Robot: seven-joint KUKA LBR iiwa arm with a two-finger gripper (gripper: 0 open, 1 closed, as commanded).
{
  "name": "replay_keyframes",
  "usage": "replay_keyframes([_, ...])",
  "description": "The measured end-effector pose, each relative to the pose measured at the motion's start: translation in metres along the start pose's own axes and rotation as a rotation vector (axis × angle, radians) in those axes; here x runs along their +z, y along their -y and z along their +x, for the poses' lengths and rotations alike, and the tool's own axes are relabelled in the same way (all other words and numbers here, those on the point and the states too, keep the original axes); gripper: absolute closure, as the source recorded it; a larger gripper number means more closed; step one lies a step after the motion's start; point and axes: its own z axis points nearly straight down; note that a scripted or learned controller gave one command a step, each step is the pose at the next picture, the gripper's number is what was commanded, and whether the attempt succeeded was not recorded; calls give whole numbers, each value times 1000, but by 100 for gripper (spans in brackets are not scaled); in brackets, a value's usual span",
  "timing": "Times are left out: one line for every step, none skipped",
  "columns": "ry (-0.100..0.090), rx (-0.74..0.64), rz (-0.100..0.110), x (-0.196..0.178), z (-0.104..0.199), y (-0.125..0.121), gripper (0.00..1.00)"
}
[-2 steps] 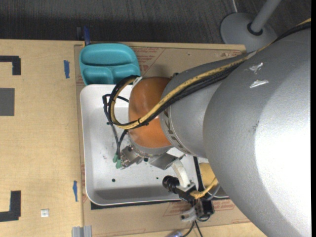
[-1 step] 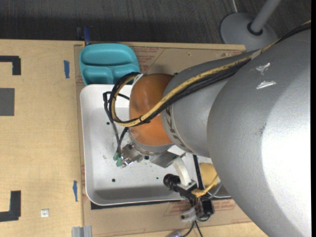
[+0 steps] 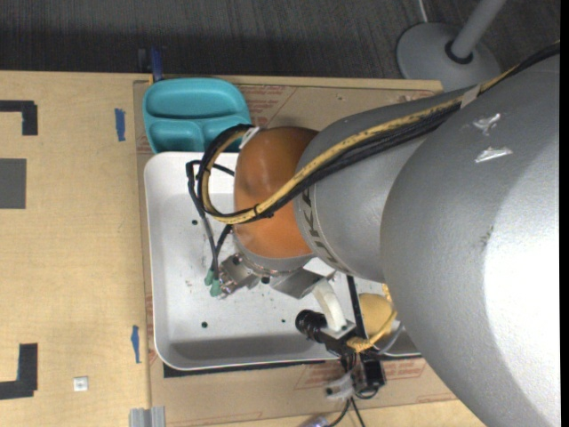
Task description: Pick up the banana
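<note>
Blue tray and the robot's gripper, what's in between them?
In the camera view, between the teal tray and the gripper lies the bare floor of the white bin, crossed by a loop of black and yellow cable from the arm.

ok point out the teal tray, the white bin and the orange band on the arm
teal tray [image 3: 191, 105]: camera view, its upper compartment
white bin [image 3: 169, 238]: camera view, bare floor at its left
orange band [image 3: 271, 194]: camera view, its curved side
</note>
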Motion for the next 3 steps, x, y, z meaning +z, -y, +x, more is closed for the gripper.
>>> replay_keyframes([-1,-328,2,72,-9,5,100])
replay_keyframes([-1,-327,-1,62,-9,5,100])
replay_keyframes([0,-326,-3,53,-9,4,100])
